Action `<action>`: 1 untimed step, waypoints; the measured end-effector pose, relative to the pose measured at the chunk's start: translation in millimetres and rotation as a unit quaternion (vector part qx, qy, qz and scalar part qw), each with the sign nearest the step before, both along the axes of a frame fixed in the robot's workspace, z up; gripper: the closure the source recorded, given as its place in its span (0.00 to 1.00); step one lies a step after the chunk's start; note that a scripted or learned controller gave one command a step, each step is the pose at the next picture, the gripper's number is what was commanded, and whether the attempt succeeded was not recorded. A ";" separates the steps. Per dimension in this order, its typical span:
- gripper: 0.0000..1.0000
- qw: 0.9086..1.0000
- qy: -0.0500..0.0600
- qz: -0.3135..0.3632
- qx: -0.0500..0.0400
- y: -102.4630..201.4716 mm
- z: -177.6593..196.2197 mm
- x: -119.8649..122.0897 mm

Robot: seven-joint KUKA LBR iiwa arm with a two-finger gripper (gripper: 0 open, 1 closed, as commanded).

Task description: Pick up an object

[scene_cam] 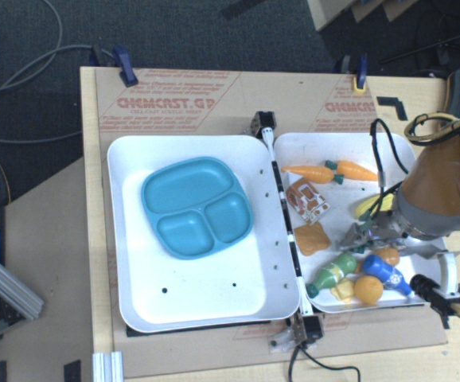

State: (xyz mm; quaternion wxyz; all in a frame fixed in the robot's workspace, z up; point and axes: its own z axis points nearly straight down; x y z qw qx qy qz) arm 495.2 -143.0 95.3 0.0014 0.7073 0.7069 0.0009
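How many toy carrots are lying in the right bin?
2: one carrot and a second carrot lie end to end near the right bin's far edge. The arm may hide more.

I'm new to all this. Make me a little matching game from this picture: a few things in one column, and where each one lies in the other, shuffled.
Things:
1. blue three-compartment plastic plate
2. two orange toy carrots
3. round orange toy fruit
4. blue clamp

Places:
A. near edge of the right bin
B. far left corner of the board
C. left bin
D. far end of the right bin

Pairs: 1-C, 2-D, 3-A, 4-B
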 end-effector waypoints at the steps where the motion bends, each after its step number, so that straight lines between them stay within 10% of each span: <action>1: 1.00 1.000 -0.006 0.005 0.000 69.3 95.6 63.6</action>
